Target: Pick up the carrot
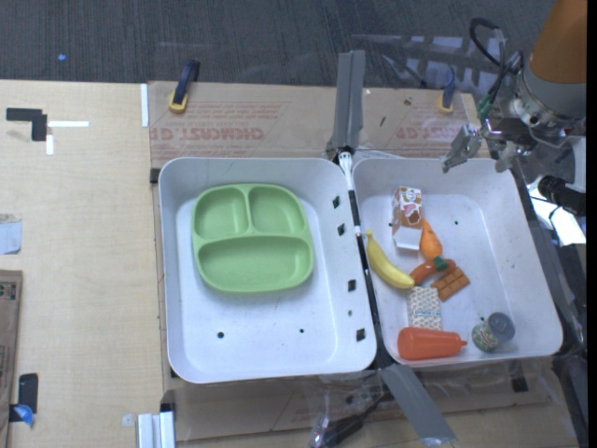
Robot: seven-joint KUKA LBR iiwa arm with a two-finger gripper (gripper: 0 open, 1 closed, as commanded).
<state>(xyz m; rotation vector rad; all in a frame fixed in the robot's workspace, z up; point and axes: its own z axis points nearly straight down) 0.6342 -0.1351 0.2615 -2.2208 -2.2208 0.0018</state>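
Overhead, the tool [476, 146] hangs spread and holding nothing above the far rim of the right bin [522, 215], at about one o'clock from that bin's middle.

Down at six o'clock in the right bin, the carrot [430, 343] lies on its side by the near wall, its tip pointing toward three o'clock, well apart from the tool. Just above it, at twelve o'clock, sits a small packet [423, 306]; a banana [385, 263] curves at its eleven o'clock, a can [492, 331] lies at its three o'clock. A carton [408, 217] lies near the bin's middle. On the desk [75, 250], the left bin [177, 278] holds a green divided plate [252, 237].
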